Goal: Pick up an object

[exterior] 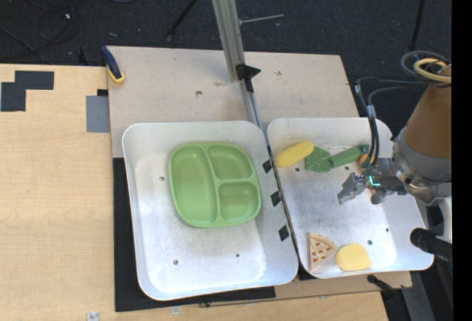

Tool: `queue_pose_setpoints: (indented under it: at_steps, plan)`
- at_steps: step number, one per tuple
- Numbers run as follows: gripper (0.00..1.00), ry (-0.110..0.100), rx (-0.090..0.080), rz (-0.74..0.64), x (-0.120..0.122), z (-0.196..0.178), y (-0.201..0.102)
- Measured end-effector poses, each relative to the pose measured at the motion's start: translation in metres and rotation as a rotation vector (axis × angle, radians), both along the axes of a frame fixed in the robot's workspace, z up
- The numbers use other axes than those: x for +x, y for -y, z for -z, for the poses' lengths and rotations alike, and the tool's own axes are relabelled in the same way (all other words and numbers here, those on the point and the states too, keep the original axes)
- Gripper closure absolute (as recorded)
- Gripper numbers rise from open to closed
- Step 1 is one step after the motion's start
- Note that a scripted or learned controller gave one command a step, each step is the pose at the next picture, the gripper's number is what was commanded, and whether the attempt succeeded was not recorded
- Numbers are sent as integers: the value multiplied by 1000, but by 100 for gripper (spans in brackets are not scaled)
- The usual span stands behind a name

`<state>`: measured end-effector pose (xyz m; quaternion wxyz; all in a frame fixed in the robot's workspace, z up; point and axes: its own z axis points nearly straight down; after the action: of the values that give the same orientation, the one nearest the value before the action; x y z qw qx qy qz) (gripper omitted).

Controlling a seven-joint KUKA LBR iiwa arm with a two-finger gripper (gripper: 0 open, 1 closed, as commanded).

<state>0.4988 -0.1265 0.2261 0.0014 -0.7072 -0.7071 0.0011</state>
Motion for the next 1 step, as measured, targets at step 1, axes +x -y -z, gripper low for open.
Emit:
queue_pose_setpoints:
  at_steps: [1]
  plan:
    - [0,2,0,0,0,-1,0]
